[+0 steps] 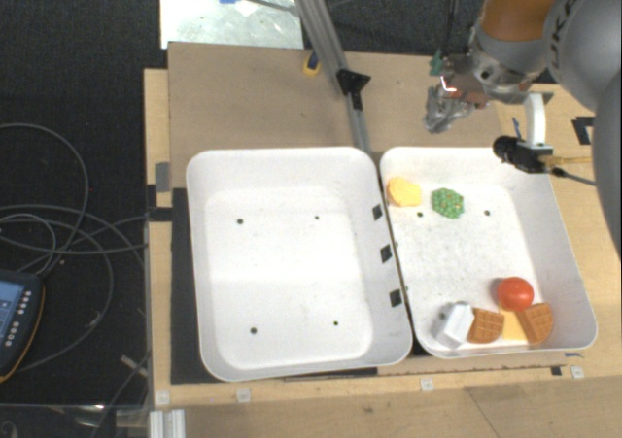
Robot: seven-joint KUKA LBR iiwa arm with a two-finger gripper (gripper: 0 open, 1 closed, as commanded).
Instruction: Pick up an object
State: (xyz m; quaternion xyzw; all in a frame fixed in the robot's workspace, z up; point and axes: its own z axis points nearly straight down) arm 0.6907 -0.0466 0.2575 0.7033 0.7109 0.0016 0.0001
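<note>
The right bin (544, 222) holds a yellow piece (404, 192) and a green knobbly ball (447, 202) near its back left corner. A red tomato (514, 291), two orange waffle-like pieces (534, 321) and a small white and grey object (452, 323) lie together at its front right. My gripper (445, 114) hangs above the bench just behind the right bin's back rim, beyond the green ball. Nothing shows between its fingers.
The left bin (209, 232) stands beside the right one, with black clips (386, 252) along the shared wall. A grey slanted pole (326, 33) crosses the back of the bench. Cables and a pendant (15, 315) lie on the floor at left.
</note>
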